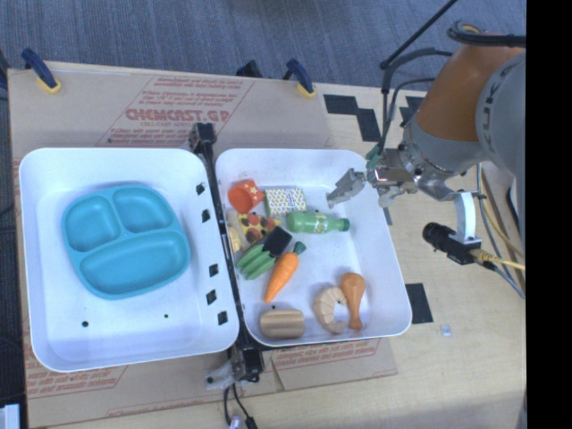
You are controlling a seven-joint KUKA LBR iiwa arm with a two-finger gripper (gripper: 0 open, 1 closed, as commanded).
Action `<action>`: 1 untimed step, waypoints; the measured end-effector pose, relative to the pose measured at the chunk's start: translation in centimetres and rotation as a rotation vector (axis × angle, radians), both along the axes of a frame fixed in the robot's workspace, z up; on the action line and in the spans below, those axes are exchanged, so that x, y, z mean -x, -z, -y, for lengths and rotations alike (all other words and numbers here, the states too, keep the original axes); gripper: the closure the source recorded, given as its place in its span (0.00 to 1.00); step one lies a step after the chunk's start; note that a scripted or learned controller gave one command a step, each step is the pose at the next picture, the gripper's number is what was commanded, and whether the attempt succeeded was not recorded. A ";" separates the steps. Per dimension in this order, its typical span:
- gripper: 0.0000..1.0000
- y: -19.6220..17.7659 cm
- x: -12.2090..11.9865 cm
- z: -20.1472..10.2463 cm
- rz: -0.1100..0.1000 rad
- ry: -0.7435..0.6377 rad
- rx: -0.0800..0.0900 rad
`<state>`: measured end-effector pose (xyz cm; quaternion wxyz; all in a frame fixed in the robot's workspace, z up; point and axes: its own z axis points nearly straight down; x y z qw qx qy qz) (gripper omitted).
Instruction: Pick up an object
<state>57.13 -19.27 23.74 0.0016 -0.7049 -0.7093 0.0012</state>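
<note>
- Left white plastic bin: holds a blue three-compartment plastic tray. It is well apart from the arm and unlikely to figure in this attempt.
- Right white plastic bin: candidate objects sit crowded along its left and middle. A red toy piece, a speckled block, a green plastic bottle lying on its side, an orange toy carrot and green toy beans lie touching or just beside one another. Risk: a descent here could catch two items or nudge one aside.
- The brown toy drumstick lies near the rim; the wall may obstruct a finger.
- Grey two-finger gripper: poised over the bin's upper right, holding nothing. Whether its fingers are spread or closed cannot be judged. The rounded bottle nearest it may roll out of a pinch.
</note>
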 end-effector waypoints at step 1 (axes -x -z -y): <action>0.00 10.4 2.5 -4.1 -0.003 0.050 -0.001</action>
